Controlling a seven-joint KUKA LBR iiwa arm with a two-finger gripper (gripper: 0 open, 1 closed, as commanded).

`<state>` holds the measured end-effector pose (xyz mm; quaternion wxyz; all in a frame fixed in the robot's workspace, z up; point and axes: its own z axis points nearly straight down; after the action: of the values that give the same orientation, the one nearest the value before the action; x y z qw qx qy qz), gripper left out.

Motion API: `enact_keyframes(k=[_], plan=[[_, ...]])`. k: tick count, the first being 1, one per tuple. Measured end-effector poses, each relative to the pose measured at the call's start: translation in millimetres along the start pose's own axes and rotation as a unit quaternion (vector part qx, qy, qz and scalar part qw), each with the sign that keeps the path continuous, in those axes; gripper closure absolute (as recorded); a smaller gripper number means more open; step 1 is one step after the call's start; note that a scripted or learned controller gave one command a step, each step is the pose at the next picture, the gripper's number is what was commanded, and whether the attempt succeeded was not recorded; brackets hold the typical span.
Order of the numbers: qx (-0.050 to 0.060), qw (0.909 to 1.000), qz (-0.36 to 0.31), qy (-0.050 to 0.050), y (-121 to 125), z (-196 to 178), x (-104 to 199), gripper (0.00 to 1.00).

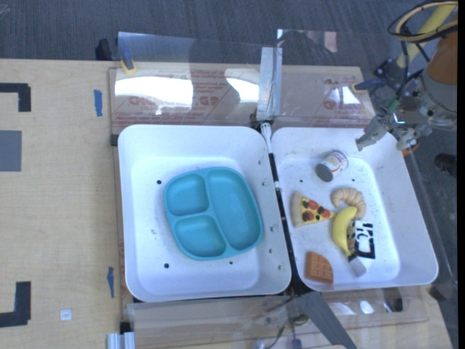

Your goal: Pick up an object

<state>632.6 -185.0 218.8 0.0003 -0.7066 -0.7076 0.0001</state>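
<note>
While the gripper [389, 129], its state hard to tell, hangs at upper right, the small grey-and-white cylindrical can [330, 166] lies just lower-left of it.

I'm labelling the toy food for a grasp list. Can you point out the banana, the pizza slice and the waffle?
banana [342, 226]: camera view, middle of its yellow body.
pizza slice [310, 211]: camera view, topped centre.
waffle [318, 267]: camera view, middle of its brown face.

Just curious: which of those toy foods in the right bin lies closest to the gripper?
The small can, lying at the top of the group; the croissant, pizza slice and banana lie farther from the gripper.
</note>
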Motion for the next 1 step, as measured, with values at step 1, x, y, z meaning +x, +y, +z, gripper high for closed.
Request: enact_keyframes(k=[1], plan=[[0.004,0.9998,-0.020,0.002,1.0,90.8,50.6,0.00]])
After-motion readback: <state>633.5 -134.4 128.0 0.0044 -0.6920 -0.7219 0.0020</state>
